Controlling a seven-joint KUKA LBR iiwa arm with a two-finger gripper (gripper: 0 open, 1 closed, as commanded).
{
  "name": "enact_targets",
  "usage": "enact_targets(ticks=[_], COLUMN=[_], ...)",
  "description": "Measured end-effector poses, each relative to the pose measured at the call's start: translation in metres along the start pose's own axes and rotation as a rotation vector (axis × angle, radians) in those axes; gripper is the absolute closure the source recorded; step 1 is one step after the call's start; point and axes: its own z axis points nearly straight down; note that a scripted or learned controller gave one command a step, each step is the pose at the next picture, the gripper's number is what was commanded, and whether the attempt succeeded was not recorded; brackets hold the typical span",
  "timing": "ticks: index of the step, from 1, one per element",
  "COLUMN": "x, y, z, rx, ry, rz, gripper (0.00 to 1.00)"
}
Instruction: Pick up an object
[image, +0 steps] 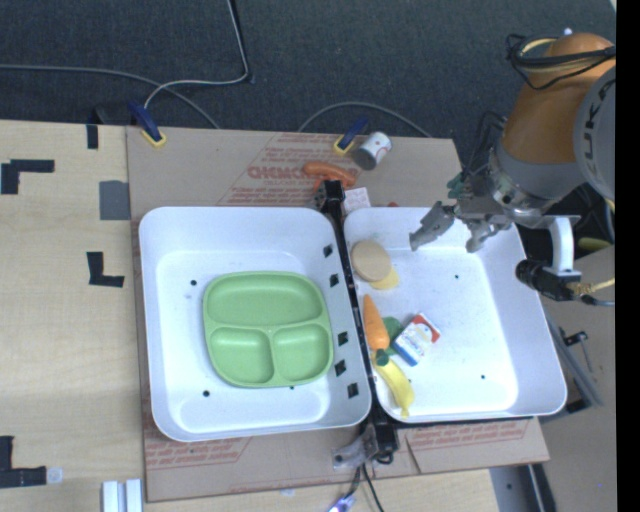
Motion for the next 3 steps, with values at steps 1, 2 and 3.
enact_targets(ticks=[1,2,3], x=[0.008,0.014,0.015], y=[0.044,0.049,0.037], z=[0.097,0.15,0.165], rx=[0.003,0.001,-0.005], ry=[0.0,0.0,0.0], rz=[-0.001,-0.001,-0.002], gripper=[0.0,0.0,0.0])
